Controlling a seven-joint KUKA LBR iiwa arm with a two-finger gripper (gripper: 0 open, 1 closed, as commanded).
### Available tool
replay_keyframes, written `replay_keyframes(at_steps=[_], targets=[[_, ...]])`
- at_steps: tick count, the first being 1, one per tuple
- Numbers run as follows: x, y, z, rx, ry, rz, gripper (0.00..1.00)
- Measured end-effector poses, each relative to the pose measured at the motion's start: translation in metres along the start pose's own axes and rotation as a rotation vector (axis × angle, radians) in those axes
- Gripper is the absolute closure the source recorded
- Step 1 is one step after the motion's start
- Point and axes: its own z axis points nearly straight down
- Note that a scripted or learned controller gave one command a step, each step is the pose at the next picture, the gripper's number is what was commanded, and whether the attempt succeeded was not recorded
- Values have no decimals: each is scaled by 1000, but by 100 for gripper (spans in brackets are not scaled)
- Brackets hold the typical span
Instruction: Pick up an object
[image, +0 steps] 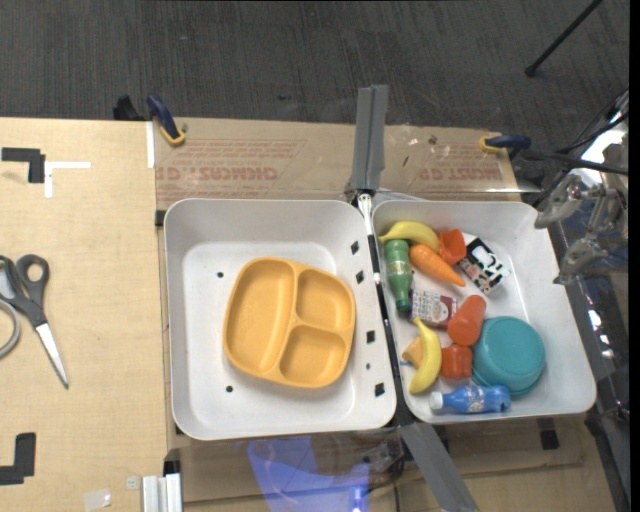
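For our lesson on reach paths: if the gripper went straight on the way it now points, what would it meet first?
Probably the right bin at its right rim: the gripper appears to point down over it, though depth is unclear.

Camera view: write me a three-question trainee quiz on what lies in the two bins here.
1. True or false: the yellow tray lies in the right bin.
2. Which thing lies nearest the right bin's front edge? A) carrot B) blue bottle C) green bottle
3. Fill in: the teal bowl sits in the ____ bin.

Key: 1 false, it lies in the left bin. 2 B. 3 right.
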Motion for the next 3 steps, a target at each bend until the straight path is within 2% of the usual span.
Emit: replay_keyframes(at_steps=[1,2,3], targets=[[-20,-1,161,2,-6,64,0],[-47,37,178,9,-34,174,0],[8,91,194,1,-6,201,0]])
